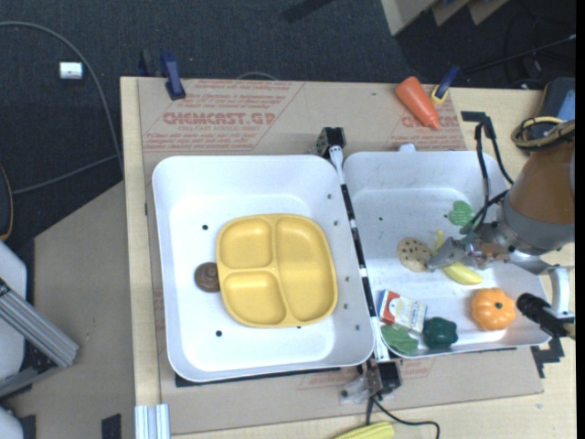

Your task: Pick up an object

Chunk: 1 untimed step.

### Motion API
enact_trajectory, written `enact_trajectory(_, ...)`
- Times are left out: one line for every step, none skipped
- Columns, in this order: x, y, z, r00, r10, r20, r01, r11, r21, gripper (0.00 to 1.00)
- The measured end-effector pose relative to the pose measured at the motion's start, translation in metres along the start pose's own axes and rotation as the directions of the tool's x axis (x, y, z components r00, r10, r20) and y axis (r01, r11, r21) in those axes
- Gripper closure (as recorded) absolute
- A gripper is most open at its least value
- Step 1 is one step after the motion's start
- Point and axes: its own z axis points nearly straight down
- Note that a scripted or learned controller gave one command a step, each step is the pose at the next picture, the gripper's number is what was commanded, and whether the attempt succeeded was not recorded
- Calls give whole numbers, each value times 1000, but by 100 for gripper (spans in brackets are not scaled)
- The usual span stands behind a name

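The right bin [402, 176] holds several small items: a speckled cookie [413, 253], a yellow banana-like piece [464, 273], a green leaf [461, 214], an orange pumpkin [494, 308], a red and white carton [402, 311] and a dark green piece [440, 333]. My gripper [460, 252] is low in this bin. It sits just above the yellow piece and right of the cookie. Its tip is partly hidden by the wrist.
The left bin [183, 208] holds a yellow divided plate [274, 270] with a brown cookie [207, 276] at its left edge. An orange carrot [419, 104] and a blue clamp [171, 76] lie on the bench behind the bins.
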Motion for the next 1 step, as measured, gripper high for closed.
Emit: enact_trajectory(-16,69,0,1000,-3,-1,3,1000,-1,0)
